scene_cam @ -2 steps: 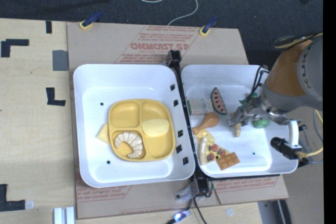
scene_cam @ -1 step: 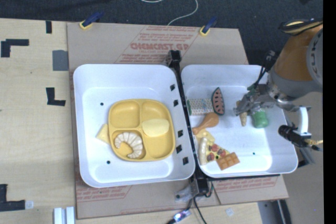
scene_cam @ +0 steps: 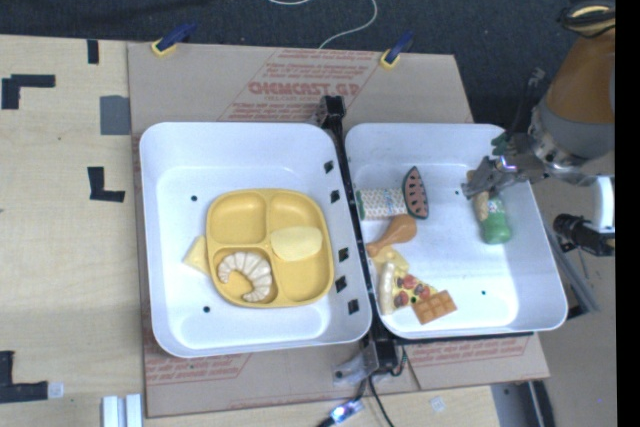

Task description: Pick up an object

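My gripper (scene_cam: 487,181) hangs over the right side of the right bin (scene_cam: 520,305), reaching in from the right under the orange-banded wrist. Just below it lies a small green object with a pale beige top (scene_cam: 494,221); whether the gripper touches it I cannot tell. Left of it in the same bin are a watermelon slice (scene_cam: 415,192), a pale checked block (scene_cam: 378,203), a brown drumstick (scene_cam: 393,233), a pale yellow piece (scene_cam: 388,281) and a pizza slice (scene_cam: 422,301).
The left bin (scene_cam: 165,215) holds a yellow divided plate (scene_cam: 250,215) with a pale shrimp-like piece (scene_cam: 248,275) and a yellow round piece (scene_cam: 297,242) on it. A yellow wedge (scene_cam: 194,256) pokes out by the plate's left rim. A black divider (scene_cam: 345,215) separates the bins.
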`<state>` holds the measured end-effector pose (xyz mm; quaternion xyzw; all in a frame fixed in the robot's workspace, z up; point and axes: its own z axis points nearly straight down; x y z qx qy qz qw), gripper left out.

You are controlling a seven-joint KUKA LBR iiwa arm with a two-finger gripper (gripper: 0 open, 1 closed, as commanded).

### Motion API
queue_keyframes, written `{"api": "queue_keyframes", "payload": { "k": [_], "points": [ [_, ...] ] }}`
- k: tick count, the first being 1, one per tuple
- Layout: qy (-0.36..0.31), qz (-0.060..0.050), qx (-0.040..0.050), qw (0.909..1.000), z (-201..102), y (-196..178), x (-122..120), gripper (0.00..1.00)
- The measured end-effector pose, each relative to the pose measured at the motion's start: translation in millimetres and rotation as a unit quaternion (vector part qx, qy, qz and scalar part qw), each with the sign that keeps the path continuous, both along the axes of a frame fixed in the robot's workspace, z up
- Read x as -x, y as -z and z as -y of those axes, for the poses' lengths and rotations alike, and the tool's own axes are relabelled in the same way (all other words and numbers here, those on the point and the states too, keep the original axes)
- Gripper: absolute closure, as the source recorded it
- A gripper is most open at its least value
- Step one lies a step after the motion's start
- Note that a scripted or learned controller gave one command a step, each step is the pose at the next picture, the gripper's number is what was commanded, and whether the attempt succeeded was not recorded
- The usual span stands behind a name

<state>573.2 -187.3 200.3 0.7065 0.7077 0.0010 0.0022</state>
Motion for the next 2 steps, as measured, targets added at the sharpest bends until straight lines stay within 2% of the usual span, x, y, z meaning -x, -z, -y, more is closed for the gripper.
{"api": "queue_keyframes", "payload": {
  "k": [1,2],
  "points": [
    [0.000,-0.001,-0.0007,1.0000,-1,-26,-1,1.00],
    [-0.002,-0.003,-0.0015,1.0000,-51,-30,24,1.00]
  ]
}}
